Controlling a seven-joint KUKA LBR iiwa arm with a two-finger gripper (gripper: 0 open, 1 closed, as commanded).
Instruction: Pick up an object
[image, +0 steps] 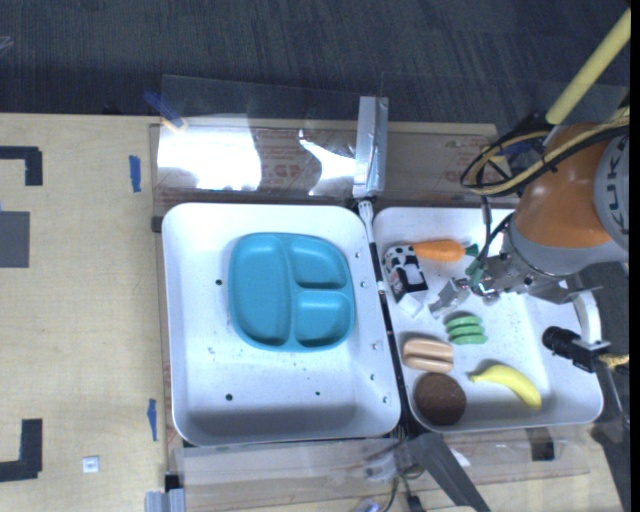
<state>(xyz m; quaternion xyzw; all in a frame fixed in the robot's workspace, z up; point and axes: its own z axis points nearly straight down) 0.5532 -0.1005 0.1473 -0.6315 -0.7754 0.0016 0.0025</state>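
Note:
The right bin holds several toy foods. An orange carrot lies at its far side beside a black-and-white block. A green ridged piece sits mid-bin, with a hot dog, a brown round piece and a yellow banana nearer the front. My gripper hangs low over the bin between the carrot and the green piece, just right of the block. Nothing is visibly held in it.
The left bin carries a blue divided plate. A black part of the arm juts over the right bin's right side. Cables loop behind the orange wrist band. A metal bar stands behind the bins.

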